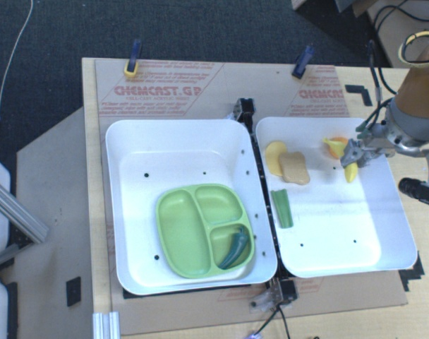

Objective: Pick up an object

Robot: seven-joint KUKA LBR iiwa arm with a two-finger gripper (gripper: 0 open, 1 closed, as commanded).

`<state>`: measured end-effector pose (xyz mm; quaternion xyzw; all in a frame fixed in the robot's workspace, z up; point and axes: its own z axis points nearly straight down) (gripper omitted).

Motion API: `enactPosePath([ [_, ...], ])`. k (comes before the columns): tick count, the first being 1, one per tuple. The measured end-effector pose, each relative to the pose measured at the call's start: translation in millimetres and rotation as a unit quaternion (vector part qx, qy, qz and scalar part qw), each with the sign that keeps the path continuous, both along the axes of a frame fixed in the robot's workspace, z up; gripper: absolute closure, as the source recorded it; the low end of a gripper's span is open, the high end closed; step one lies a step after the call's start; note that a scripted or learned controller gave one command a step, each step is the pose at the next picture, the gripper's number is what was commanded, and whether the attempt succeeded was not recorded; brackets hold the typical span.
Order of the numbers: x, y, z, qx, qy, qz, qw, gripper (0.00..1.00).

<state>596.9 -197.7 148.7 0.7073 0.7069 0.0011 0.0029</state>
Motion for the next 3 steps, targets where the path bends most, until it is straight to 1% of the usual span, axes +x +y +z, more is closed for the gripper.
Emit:
enactPosePath([
  [1,3.7,-6.8,62.9,-0.0008,-0.002,0.0,1.0,1.0],
  [2,5.1,-7.3,117.3,-0.0006,-0.001,0.001,1.0,1.0],
  [3,1.7,42.5,101.8,0.0028,0.005,0.003,1.0,1.0],
])
